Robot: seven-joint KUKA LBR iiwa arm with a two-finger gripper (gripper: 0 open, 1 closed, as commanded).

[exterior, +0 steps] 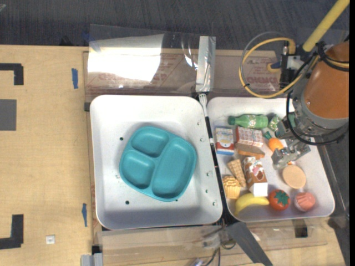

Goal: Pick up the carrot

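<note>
Nearest the camera, along the front edge of the right-hand white bin (327,204), lie a yellow toy banana (248,202), a red toy tomato with a green top (279,199) and a pinkish round toy (305,200). Just behind them sit a tan round disc (294,177), a waffle-patterned piece (236,170) and a brown snack packet (254,169).

The silver two-finger gripper (288,154) hangs over the middle of this bin, just behind the disc. Its fingers appear to be slightly apart with nothing between them, though at this slant that is a judgement.

The small orange toy carrot (275,144) lies just beside the gripper, on the side towards the left bin, close to or touching its metal parts. A small box (224,139) and a green toy bottle (250,120) lie beyond it, with the grey arm and its orange band (328,90) further back.

To grasp well, the gripper probably needs to shift a little towards the carrot, centre over it with the fingers straddling its narrow width, then descend and close. The crowding neighbours make a clean, straight descent important.

The left-hand white bin (111,115) holds a teal three-compartment plastic plate (158,163).
</note>
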